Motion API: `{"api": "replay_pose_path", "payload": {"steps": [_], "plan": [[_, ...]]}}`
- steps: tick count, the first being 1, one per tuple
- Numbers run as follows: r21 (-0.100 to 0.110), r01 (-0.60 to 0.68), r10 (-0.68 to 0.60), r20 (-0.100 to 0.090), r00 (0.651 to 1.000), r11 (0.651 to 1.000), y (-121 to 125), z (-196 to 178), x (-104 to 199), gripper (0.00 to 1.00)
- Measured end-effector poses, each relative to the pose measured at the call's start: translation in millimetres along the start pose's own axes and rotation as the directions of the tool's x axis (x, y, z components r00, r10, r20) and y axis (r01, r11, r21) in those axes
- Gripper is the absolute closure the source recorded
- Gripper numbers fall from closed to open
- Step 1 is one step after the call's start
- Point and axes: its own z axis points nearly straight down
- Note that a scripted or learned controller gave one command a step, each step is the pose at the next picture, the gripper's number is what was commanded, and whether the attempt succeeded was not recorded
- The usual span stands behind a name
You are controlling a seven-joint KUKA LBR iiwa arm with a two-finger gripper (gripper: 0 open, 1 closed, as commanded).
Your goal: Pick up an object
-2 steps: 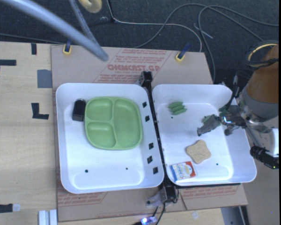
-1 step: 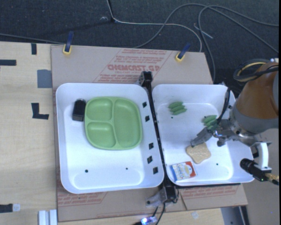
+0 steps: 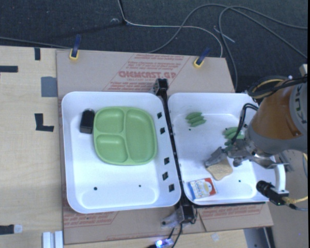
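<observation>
Reaching into the right bin [image 3: 196, 105], the claw [image 3: 223, 158] hangs low, just touching a tan, bread-like slice [image 3: 220, 169], seemingly lined up to grab it; I cannot tell its spread. Just below the slice lies a flat printed packet [image 3: 202, 188], above it 2 soft green pieces [image 3: 195, 119]

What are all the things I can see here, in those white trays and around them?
White bins: two, side by side on the bench.
Divided plate: one, green, left bin.
Small block: one, black, left bin, beside the plate.
Pea pod: one, green, right bin, top.
Green item: one, right bin, partly hidden by the arm.
Bread slice: one, tan, right bin, by the claw.
Small packet: one, white, red and blue, right bin, bottom.
Arm: one, grey and orange.
Claw: one, over the bread.
</observation>
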Motion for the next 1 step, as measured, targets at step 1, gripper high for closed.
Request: {"api": "replay_pose_path", "payload": {"steps": [1], "plan": [[-0.003,0.001,-0.001,0.0,1.0,1.0,0.9,-12.3,0.4,1.0]]}}
